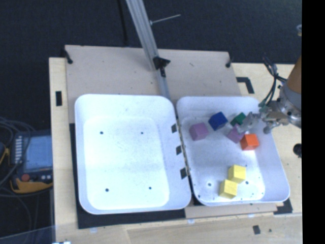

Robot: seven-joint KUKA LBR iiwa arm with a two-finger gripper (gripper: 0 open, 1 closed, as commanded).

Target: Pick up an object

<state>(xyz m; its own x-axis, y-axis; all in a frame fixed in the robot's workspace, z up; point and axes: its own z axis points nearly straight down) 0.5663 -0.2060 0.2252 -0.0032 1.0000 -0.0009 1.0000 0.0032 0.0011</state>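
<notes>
Several small blocks lie in the right bin [274,172]. A blue block [218,120], a green block [237,119] and a purple block [198,131] sit in its far half. A smaller purple block [235,134] touches an orange block [249,142]. Two yellow blocks [236,173] [228,188] lie near the front. My gripper [259,122] reaches in over the bin's far right side, just right of the green block and above the orange one. It looks open, with nothing between its fingers.
The left bin [127,151] sits beside the right one, joined by clips along the shared wall. A slanted metal rail [144,29] rises from behind the bins. A pendant with cables [33,161] lies off the bench's left edge.
</notes>
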